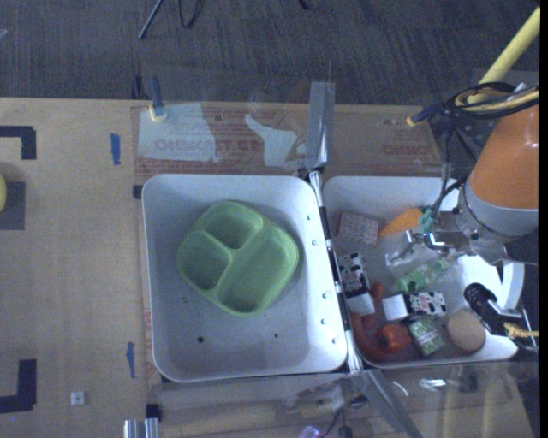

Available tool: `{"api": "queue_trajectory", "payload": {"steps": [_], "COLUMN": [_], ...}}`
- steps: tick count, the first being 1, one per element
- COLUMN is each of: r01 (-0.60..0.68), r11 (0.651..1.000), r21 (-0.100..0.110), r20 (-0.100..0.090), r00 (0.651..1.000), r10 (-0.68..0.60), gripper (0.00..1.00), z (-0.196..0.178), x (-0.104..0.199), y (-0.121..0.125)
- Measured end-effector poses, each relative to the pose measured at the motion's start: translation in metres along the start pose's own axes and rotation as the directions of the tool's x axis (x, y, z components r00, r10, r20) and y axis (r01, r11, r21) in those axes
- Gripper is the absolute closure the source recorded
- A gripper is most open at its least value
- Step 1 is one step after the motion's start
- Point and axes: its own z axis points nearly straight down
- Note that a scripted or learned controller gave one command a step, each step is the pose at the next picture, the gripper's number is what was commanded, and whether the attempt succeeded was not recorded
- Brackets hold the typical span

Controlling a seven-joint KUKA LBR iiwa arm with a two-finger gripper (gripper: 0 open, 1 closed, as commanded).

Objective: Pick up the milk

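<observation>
You are looking down on a pale wooden surface (68, 282) marked with black tape corners (20, 141) and short blue tape strips (115, 148). Beyond its far edge lies dark grey carpeted floor (257, 43), where thin black stand legs (171, 13) rest. Soft, even light leaves faint glare on a clear plastic sheet (214, 133).
</observation>
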Motion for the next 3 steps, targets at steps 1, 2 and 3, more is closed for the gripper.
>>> {"api": "queue_trajectory", "payload": {"steps": [1, 2, 3], "r01": [0.054, 0.053, 0.265], "r11": [0.999, 0.999, 0.964], "r21": [-0.004, -0.007, -0.022], "r20": [0.001, 0.002, 0.013], "r00": [0.999, 0.999, 0.964], "r10": [-0.054, -0.053, -0.265], "gripper": [0.0, 1.0, 1.0], "z": [0.139, 0.129, 0.136], "x": [-0.073, -0.073, -0.02], "y": [0.001, 0.003, -0.026]}}
